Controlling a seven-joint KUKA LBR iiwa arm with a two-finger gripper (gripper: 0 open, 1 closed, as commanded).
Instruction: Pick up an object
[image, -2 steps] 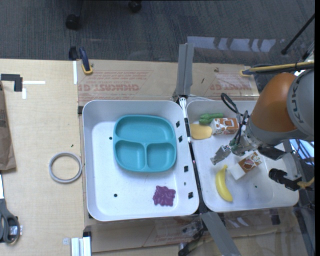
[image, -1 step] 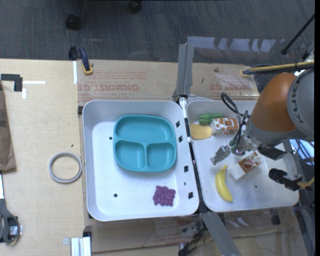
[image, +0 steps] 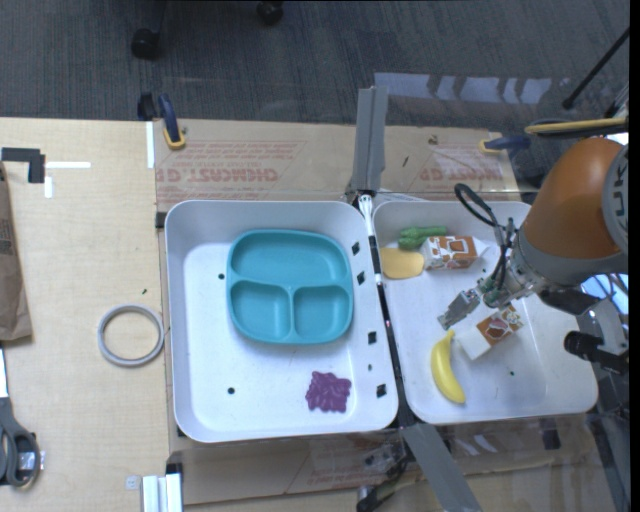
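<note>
My gripper (image: 453, 313) hangs low over the middle of the right bin (image: 560, 395), reaching in from the right under the orange wrist band. A small white and orange box (image: 492, 331) lies just to its right, close beside it. A yellow banana (image: 446, 371) lies just below the gripper, towards the front. Further back sit a yellow rounded piece (image: 402, 263), a green item (image: 421, 238) and a small orange and white carton (image: 450, 252). I see nothing held in the gripper.
The left bin (image: 190, 330) holds a teal divided plate (image: 290, 287) and a purple bunch of grapes (image: 328, 391). A grey divider (image: 378, 300) separates the bins. A tape ring (image: 131, 333) lies on the wooden bench at left.
</note>
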